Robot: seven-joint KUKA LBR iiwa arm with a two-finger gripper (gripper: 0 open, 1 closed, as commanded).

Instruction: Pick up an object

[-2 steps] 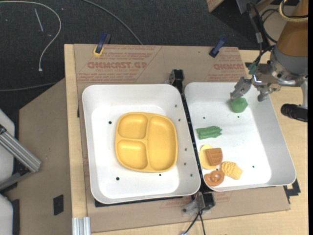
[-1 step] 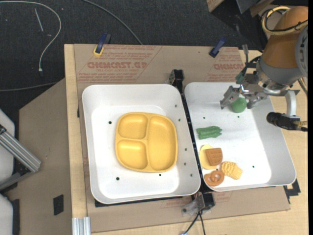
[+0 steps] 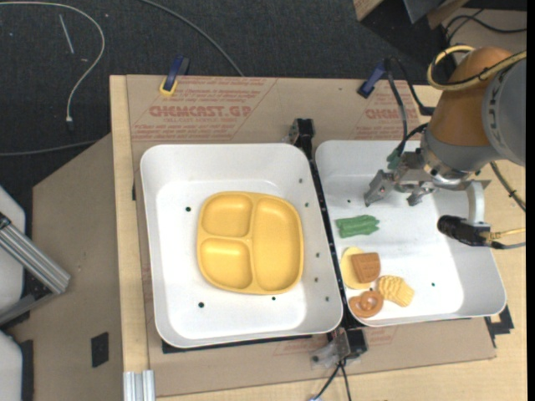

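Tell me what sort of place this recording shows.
Likely a robotics lab bench: two white bins clamped on cardboard, a yellow divided plate, toy food pieces, loose cables on dark carpet.

blue clamps point(image 3: 175, 73) on cardboard point(image 3: 219, 107)

arm point(image 3: 493, 98): cut off at right edge | hand point(image 3: 399, 186): perhaps open, unclear

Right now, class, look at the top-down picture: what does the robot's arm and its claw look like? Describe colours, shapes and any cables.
The arm is a thick, rounded grey body with a broad orange band above the wrist. A yellowish cable loops beside the band, and thin dark wires run down towards the wrist. The claw is a small grey metal assembly with slim fingers. A short black cylindrical part sticks out beside it.
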